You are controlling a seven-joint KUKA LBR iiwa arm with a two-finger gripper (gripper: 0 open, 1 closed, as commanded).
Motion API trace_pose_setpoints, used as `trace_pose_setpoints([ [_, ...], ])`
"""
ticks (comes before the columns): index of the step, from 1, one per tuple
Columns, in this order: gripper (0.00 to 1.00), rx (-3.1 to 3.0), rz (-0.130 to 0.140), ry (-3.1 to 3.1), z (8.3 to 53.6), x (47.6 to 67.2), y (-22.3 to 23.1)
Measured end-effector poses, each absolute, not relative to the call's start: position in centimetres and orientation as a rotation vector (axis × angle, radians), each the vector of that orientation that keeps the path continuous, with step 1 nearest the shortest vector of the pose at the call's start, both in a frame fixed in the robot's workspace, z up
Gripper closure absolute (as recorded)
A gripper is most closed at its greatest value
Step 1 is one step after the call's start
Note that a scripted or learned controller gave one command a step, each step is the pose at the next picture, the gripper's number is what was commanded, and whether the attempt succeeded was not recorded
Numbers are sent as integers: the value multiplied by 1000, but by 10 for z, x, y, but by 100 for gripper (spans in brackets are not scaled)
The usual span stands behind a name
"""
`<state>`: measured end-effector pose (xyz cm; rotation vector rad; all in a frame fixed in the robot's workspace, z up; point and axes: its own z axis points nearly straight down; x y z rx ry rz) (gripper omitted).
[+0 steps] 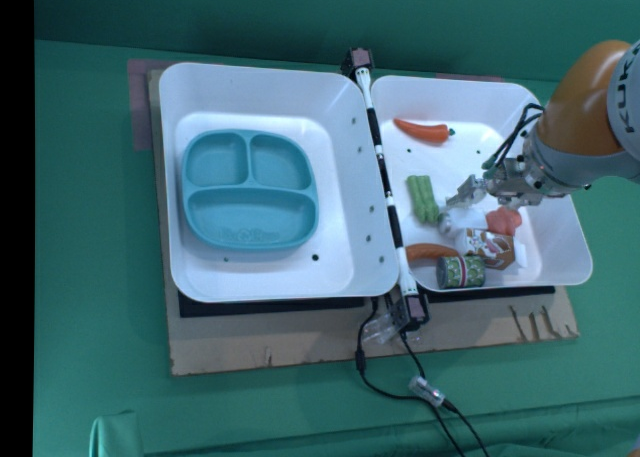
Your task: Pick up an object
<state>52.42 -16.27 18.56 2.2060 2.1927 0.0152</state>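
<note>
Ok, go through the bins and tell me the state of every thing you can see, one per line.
Teal divided plate: flat in the left bin, right way up.
Carrot: lying in the right bin, near the far side.
Green beans: lying near the divider.
Small can: on its side, at the near wall.
Sausage: lying beside the can.
Pincer: low over the right bin.

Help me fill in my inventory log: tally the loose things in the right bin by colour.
Orange or red: 3, the carrot, the sausage-like piece, the salmon-red piece
Green: 2, the bean bundle, the can
Mixed white, red and brown: 1, the packet
Total: 6
</note>
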Motion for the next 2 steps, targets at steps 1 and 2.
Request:
trace_pose_setpoints([
  [1, 0, 2203, 24, 2185, 186, 477, -147],
  [2, 100, 2206, 24, 2180, 195, 479, -148],
])
